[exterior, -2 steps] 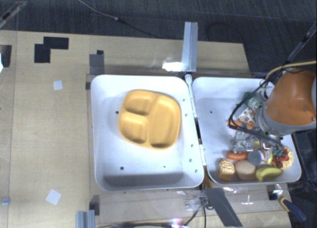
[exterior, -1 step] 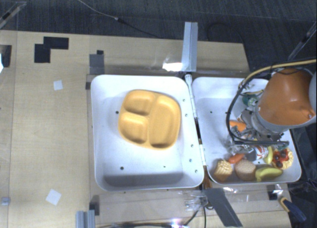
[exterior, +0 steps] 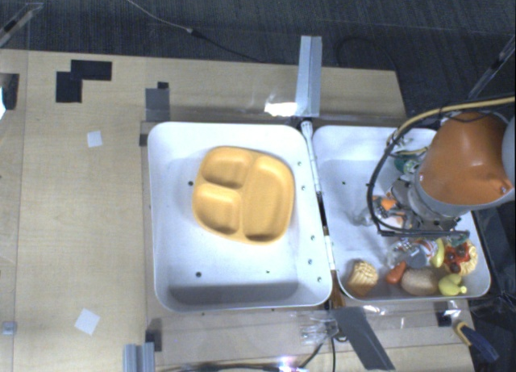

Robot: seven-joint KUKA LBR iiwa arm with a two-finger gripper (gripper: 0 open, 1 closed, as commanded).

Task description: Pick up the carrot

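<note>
The carrot (exterior: 396,272) is a small orange piece lying near the front wall of the right bin (exterior: 343,177). It rests between a tan corn-like piece (exterior: 362,275) and a brown potato (exterior: 418,282). My gripper (exterior: 405,248) hangs below the orange wrist band (exterior: 466,160), low over the bin and just above and behind the carrot. The wrist, its cables and its metal parts hide much of the gripper's tip.
A yellow divided plate (exterior: 243,194) lies in the left bin (exterior: 173,217). Red berries (exterior: 459,256) and yellow pieces (exterior: 451,285) crowd the right bin's front right corner. A metal divider (exterior: 318,201) runs between the bins.
</note>
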